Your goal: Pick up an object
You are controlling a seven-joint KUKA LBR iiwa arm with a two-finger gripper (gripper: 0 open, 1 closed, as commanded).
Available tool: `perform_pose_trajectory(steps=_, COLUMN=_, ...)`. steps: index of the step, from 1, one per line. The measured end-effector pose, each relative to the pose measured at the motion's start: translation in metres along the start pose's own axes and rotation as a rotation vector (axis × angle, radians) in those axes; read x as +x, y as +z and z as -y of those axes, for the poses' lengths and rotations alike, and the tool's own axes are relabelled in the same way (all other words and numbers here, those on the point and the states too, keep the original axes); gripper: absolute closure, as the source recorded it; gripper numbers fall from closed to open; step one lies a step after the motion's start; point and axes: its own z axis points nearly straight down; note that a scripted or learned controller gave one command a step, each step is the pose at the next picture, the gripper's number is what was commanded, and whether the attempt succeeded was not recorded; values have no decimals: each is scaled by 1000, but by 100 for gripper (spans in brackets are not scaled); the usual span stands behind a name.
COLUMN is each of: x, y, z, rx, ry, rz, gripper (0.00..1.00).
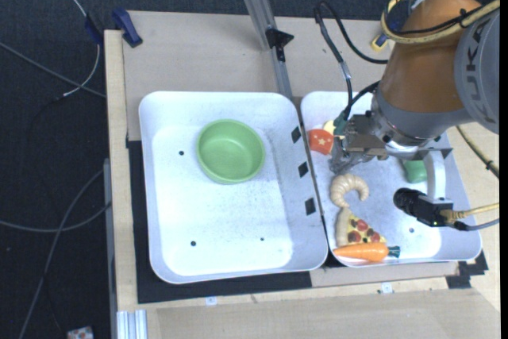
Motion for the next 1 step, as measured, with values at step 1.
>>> perform_pose_trajectory(steps=1, x=60, y=-4, z=6, rx=-4, ry=-1, rz=1, gripper=100)
